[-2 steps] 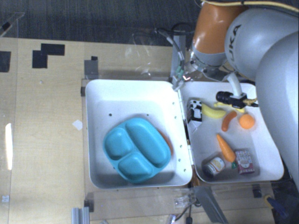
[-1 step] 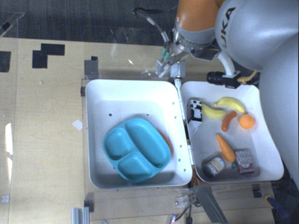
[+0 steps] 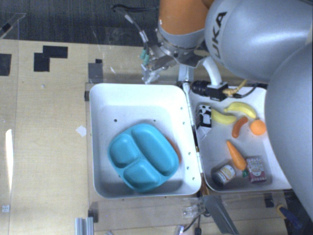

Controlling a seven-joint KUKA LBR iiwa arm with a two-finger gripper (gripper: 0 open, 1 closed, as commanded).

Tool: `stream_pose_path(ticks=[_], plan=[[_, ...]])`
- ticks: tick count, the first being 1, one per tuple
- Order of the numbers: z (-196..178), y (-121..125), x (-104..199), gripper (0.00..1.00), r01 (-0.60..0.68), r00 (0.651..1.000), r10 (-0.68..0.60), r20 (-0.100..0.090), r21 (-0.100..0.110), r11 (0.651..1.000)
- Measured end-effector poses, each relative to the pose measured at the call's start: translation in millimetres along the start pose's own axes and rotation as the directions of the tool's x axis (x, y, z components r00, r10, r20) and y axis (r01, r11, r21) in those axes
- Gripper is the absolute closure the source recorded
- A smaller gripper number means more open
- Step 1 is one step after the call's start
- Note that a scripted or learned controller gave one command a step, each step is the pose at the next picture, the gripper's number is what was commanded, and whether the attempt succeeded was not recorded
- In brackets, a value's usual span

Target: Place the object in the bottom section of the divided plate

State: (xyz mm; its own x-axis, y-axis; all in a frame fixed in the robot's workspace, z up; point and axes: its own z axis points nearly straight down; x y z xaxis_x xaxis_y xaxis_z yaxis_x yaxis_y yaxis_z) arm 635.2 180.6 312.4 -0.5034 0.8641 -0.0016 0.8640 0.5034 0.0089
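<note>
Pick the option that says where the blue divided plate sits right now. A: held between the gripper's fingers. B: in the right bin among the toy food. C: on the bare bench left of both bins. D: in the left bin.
D: the blue divided plate lies flat on the floor of the left bin, while the banana and carrot lie in the right bin.

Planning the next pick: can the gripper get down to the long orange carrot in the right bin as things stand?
Probably yes. The long orange carrot lies uncovered, apart from the small tin can and the bananas. The gripper hangs beyond the left bin's far edge.
</note>
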Motion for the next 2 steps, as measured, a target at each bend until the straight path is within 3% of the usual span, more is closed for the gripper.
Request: stream_pose_path(ticks=[1,2], plan=[[-57,43,6,1.0,0.331,0.944,-0.331,0.002,-0.001,0.944],[87,41,23,1.0,0.44,0.898,-0.44,-0.002,0.002,0.898]])
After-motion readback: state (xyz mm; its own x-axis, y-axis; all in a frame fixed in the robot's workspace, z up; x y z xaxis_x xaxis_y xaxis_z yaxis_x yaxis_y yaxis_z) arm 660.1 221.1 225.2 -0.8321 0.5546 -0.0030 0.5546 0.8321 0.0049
